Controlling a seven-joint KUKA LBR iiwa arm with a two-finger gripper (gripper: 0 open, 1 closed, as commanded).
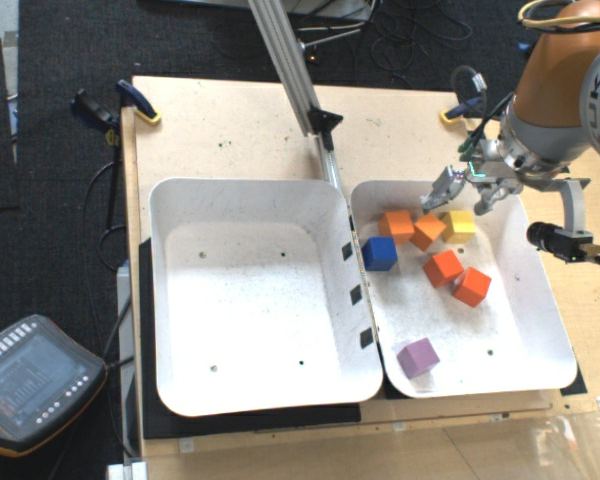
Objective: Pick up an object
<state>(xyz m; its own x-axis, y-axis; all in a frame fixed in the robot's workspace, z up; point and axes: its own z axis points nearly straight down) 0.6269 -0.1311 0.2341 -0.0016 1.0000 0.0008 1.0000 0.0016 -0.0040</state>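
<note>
In the right bin (pixel 540 338) lie several small blocks: a blue cube (pixel 379 254), two orange blocks (pixel 398 225) (pixel 429 232), a yellow cube (pixel 460 225), two red-orange cubes (pixel 443 267) (pixel 472 287) and a purple cube (pixel 417 357) near the front. My gripper (pixel 467 196) hangs over the far end of this bin, just above the yellow cube, open, with its two grey fingers (pixel 442 190) spread to either side. Nothing sits between them.
The left bin (pixel 170 268) stands beside the right one. A slanted metal rod (pixel 285 48) runs down to the bins' shared rim. Clamps (pixel 135 103) (pixel 465 103) sit at the bench's back corners. A pendant (pixel 30 383) lies at the lower left.
</note>
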